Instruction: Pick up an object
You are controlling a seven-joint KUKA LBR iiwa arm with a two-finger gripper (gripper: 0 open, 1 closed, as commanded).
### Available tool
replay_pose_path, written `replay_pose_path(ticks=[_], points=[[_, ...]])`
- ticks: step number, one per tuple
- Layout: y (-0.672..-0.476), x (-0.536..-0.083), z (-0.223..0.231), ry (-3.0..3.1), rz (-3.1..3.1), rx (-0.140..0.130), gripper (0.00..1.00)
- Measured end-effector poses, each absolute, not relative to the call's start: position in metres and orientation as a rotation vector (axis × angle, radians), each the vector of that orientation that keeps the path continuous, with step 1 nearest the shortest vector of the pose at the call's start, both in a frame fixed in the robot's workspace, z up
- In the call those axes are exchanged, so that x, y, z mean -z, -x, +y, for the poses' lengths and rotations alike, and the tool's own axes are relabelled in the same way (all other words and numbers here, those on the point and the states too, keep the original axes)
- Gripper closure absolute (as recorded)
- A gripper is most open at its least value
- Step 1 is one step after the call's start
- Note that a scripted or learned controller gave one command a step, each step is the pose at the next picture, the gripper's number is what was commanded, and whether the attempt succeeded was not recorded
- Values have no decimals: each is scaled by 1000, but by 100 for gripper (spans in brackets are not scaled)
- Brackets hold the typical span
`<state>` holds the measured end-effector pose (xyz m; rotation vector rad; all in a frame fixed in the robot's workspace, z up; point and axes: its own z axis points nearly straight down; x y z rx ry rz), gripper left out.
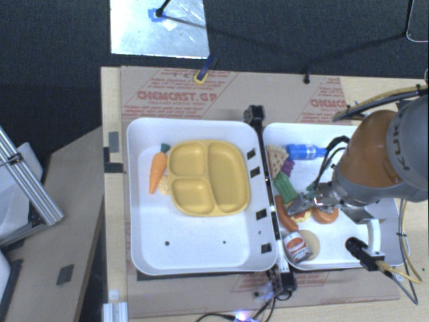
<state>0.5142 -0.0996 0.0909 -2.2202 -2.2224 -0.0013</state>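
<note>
Left bin [141, 247], smooth yellow tray [204, 178], carrot [157, 171]

A silver square sheet [159, 17] lies beyond the surface's far edge. A yellow and blue clip [204, 71] rests at the far edge of the brown printed cardboard [181, 96] covering the surface.

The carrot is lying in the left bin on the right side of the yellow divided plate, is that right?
Not quite. The carrot does lie in the left bin, but on the left side of the yellow divided plate, not the right. The camera view shows it beside the plate's left edge.
</note>
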Motion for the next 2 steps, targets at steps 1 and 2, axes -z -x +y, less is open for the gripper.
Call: replay_pose_path(ticks=[1, 2], points=[[-517, -90, -100, 2225, -2224, 8, 0], [-520, -102, -103, 2235, -2232, 12, 100]])
